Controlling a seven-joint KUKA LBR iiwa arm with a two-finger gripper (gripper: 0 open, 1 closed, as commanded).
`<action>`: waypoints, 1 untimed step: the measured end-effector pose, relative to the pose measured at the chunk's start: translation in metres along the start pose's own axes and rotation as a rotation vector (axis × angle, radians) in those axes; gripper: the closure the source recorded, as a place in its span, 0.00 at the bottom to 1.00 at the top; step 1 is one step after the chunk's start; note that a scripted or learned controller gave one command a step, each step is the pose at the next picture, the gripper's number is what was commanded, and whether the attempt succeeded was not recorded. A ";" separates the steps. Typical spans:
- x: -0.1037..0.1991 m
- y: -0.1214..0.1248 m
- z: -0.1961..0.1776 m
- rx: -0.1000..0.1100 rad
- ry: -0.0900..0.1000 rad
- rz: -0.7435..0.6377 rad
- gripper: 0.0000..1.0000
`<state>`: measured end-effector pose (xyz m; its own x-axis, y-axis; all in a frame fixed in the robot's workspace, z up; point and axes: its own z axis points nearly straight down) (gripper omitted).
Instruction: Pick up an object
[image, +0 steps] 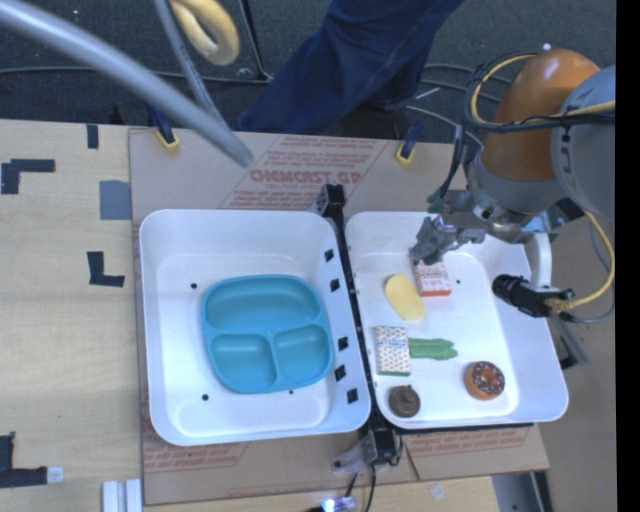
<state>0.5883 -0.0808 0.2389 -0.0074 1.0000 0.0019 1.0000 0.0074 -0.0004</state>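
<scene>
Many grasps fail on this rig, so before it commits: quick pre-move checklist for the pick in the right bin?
1. Gripper above a target: ok. It sits over the small red-and-white box at the back of the right bin.
2. Box already held: not ok. It lies on the bin floor below the gripper.
3. Jaws open or shut: cannot tell.
4. Space around the target: not ok. The yellow oval piece lies right beside the box, on its left in the view.
5. Other items out of the way: ok. The patterned packet, green piece, sprinkled donut and chocolate donut lie nearer the front.
6. Blue divided tray in the left bin: ok, apart from the arm.
</scene>
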 end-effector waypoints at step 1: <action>0.049 0.017 0.005 0.001 -0.001 0.001 1.00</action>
<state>0.6047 -0.0318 0.2342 -0.0062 1.0000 0.0007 1.0000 0.0062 -0.0009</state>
